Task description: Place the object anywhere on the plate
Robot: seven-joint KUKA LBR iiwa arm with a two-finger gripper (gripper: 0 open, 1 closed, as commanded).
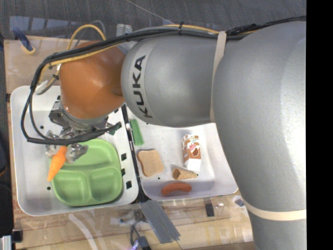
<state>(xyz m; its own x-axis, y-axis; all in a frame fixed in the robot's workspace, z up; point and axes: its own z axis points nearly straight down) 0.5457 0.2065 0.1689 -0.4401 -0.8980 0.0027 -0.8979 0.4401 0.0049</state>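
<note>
We see grey arm [218,82] reaching in from right, filling most of view, KUKA lettering on link. Orange band [88,82] above wrist, black cables looped round it. Wrist points down over left side. Gripper [67,150] low beneath wrist; finger state we cannot make out.

glossy green plastic plate [99,184], smooth white bins [23,191], satin grey arm [218,77], possibly rubbery orange carrot [56,163]

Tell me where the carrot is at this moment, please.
The carrot is in the left bin of the camera view, tilted at the upper left edge of the green plate, just under the arm's wrist.
</note>
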